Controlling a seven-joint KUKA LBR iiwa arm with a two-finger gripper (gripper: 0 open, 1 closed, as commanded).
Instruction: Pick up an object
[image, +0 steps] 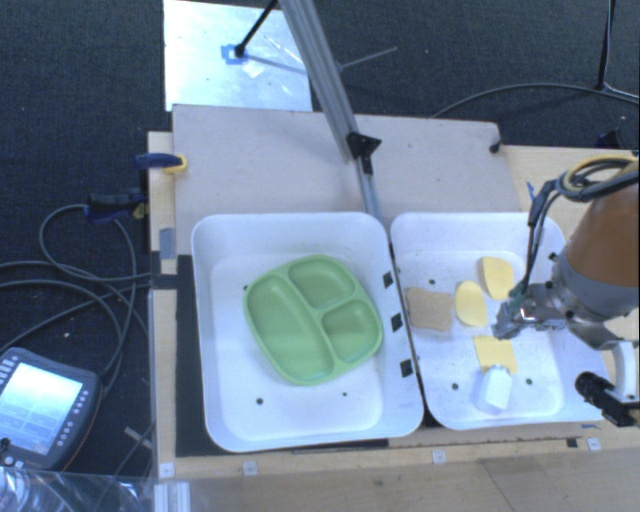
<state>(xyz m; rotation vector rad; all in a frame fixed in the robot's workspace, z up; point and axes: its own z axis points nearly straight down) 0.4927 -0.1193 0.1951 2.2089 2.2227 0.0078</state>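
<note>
Now gripper (512, 318) low in right bin (440, 400), grip state unclear, crowded by yellow pieces (471, 303).

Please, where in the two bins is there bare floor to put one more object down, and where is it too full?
Left bin: bare floor in front of the green plate and along its left wall. Right bin: bare at the back left, behind the brown slice. It is crowded mid-right, where the yellow pieces and white block sit beside the end effector.

Tray (314, 319) in left bin (215, 300) (centred)
</note>
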